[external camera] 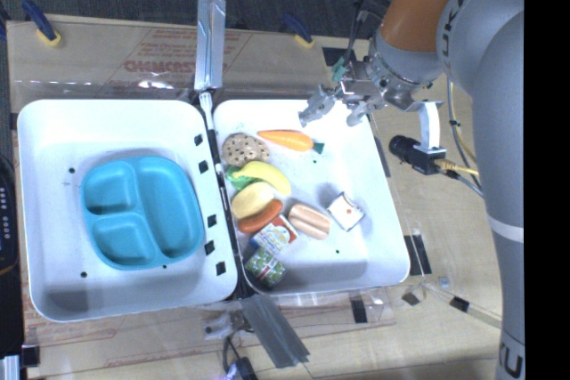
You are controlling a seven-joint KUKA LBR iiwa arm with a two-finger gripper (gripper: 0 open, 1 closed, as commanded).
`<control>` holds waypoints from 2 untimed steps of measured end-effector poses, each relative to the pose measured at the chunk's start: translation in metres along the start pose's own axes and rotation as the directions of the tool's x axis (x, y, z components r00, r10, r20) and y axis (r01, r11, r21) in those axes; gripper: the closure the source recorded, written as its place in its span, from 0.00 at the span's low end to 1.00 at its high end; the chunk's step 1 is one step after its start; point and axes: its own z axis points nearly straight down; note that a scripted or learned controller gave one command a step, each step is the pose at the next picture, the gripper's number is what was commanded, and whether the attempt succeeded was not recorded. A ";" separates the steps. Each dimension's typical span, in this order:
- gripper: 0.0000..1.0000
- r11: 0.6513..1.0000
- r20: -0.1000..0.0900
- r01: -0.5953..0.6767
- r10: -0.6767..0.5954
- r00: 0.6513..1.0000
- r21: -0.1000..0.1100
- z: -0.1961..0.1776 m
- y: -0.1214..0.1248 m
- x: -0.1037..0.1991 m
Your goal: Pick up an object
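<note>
No object was yet picked up; the task was judged to be at its approach stage, w/ the grasp and lift both left to do

The end effector (pixel 337 106) was seen above the far rim of the right bin (pixel 378 218), near its far right corner, w/ the two fingers spread apart and nothing between them. It hung clear of every item, so no contact was made.

All candidate objects were found lying in the right bin, mostly crowded along its left wall. A carrot (pixel 286 140) lay nearest the end effector, by the far edge, just beside a cookie (pixel 239 149). Below those, a banana (pixel 264 176) rested against a yellow-and-orange piece (pixel 256 205), poss. a mango, type not certain. A hot dog (pixel 308 221) and a small white block (pixel 346 213) sat nearer the bin's middle, slightly apart from the pile. A small carton (pixel 276 237) and a green-labelled can (pixel 264 266) were packed at the near left corner.

The left bin (pixel 44 218) held a blue divided plate (pixel 141 211), untouched.

Judged remaining: descent onto one item (carrot closest), closing, lifting clear
</note>
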 end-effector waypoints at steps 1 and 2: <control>1.00 1.000 -0.001 0.006 -0.006 1.000 0.001 -0.010 0.001 0.002; 0.00 1.000 -0.001 0.006 -0.006 1.000 0.002 -0.010 0.001 0.001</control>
